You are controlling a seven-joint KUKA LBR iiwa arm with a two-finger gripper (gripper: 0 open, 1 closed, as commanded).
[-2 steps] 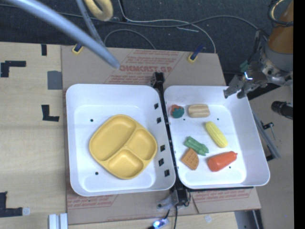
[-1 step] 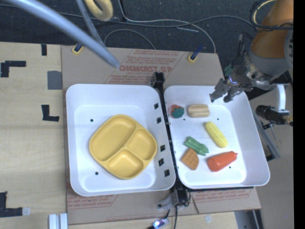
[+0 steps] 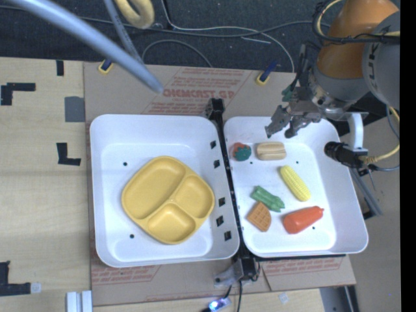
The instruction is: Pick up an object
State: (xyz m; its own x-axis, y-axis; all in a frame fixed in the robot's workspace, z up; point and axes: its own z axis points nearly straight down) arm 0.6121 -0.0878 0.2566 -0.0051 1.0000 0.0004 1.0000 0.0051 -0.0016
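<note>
Five items wait in the right bin [image 3: 338, 236]; my gripper [image 3: 283, 130] hangs open, empty, above the bun [image 3: 270, 151]; I'd descend next.

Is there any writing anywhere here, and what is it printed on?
"CHEMCAST GP": red print on the brown sheet under the bins, just behind the left bin; the letters are blurred, so this reading is unsure.
Smaller red print around it on the same sheet: too blurred to read.

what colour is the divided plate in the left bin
Yellow. The divided plate shows plainly in the camera view, lying in the left bin.
</note>
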